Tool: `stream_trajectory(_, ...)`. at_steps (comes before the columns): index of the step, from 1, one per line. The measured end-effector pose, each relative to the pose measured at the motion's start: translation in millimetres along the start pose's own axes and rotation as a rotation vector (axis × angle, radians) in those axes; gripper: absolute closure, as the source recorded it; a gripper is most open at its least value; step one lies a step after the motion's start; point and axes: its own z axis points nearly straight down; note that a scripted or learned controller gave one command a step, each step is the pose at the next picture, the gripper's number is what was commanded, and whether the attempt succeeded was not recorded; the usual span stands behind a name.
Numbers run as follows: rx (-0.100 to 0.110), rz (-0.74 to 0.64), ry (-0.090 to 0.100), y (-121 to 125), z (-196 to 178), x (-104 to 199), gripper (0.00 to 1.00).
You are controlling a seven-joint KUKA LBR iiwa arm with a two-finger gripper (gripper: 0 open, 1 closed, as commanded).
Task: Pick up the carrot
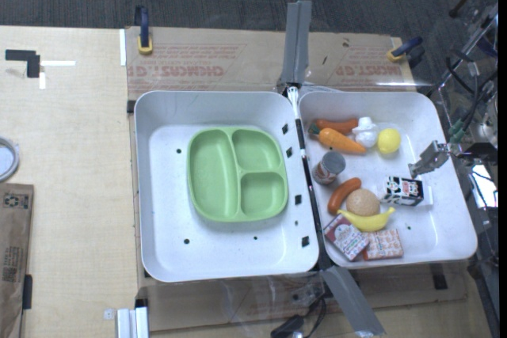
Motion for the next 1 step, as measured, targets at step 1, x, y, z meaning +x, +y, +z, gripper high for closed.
stream_trajectory(1,-0.001,-0.197,0.000,59.9,53.7,9.1,0.00)
